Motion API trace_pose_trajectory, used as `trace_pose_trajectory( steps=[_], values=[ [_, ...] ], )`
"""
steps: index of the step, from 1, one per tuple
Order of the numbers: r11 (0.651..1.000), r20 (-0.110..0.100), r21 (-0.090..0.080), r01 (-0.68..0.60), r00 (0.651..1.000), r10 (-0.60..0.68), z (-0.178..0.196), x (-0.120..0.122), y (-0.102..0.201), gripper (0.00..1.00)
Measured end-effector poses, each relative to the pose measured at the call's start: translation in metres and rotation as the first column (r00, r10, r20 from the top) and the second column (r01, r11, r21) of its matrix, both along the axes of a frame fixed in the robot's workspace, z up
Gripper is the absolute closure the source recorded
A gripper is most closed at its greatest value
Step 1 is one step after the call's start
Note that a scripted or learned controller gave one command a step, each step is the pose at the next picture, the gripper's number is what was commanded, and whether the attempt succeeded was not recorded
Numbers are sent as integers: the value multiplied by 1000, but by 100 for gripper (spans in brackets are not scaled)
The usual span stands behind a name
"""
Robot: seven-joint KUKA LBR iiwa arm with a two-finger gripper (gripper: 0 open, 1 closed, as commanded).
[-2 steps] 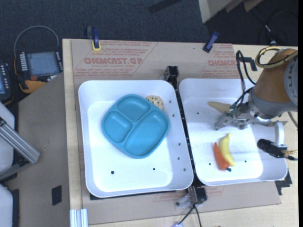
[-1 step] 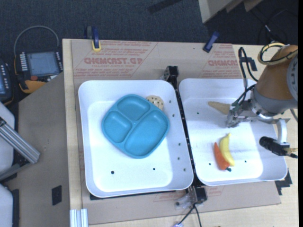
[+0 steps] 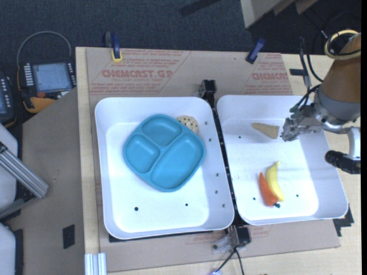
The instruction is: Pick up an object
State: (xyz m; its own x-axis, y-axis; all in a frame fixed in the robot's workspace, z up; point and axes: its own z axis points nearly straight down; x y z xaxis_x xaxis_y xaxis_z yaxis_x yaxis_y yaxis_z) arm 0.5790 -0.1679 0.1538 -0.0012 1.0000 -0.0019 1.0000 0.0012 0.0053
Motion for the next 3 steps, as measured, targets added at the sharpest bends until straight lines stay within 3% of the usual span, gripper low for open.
trace_pose_trajectory(
  steps=[2,3],
  values=[
    [1000,-1,0,0,1000,0,98,0,-10,100],
    [1000,-7,2,-1,1000,1,90,2,40,100]
  ],
)
